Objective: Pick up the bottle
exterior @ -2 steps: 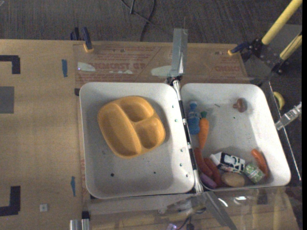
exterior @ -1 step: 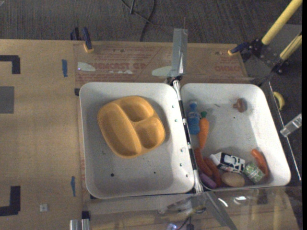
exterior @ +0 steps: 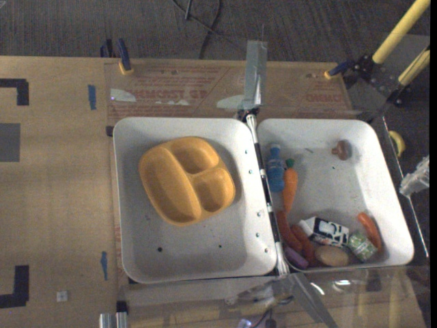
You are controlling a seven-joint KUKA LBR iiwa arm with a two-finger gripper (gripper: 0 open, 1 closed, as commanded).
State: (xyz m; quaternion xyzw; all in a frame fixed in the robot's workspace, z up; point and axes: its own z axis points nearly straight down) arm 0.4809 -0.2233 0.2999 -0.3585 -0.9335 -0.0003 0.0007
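The bottle (exterior: 274,169) is small and blue with a blue cap. It lies in the right bin (exterior: 355,130) against that bin's left wall, its cap pointing to the far side. An orange carrot (exterior: 289,188) lies right beside it on its right, touching or nearly touching it.
The right bin's near side holds a small milk carton (exterior: 326,231), red sausages (exterior: 289,234), a potato (exterior: 332,255), a green can (exterior: 363,247) and an orange piece (exterior: 369,227). A brown lump (exterior: 341,149) sits at its far right. The left bin (exterior: 136,251) holds a yellow divided plate (exterior: 186,180). A pale blurred shape (exterior: 416,176) sits at the right edge.
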